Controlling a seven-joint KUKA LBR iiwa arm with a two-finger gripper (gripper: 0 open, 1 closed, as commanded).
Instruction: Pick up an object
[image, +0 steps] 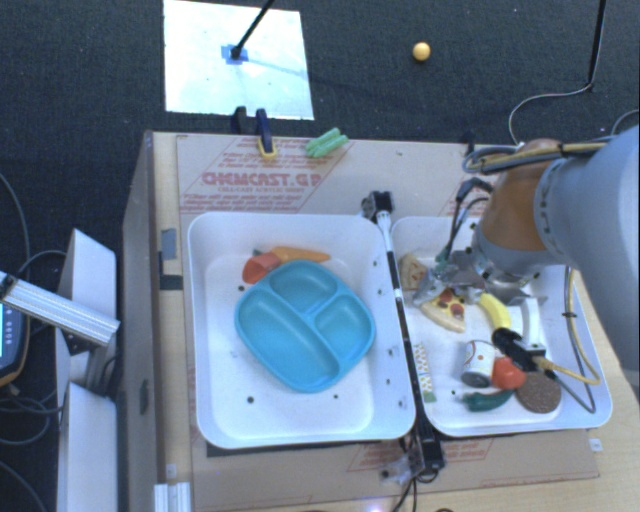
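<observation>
My gripper hangs low over the upper left of the right bin, under the grey wrist and orange band. It is directly above the tip of a pizza slice; whether it touches the slice I cannot tell. A tan bread piece lies just to its left and a yellow banana just to its right. Lower in that bin lie a small can, a red tomato, a green pepper and a brown cookie.
The left bin holds a blue divided plate, an orange carrot and a red piece. A black bar runs between the bins. A green item lies on the bench behind them.
</observation>
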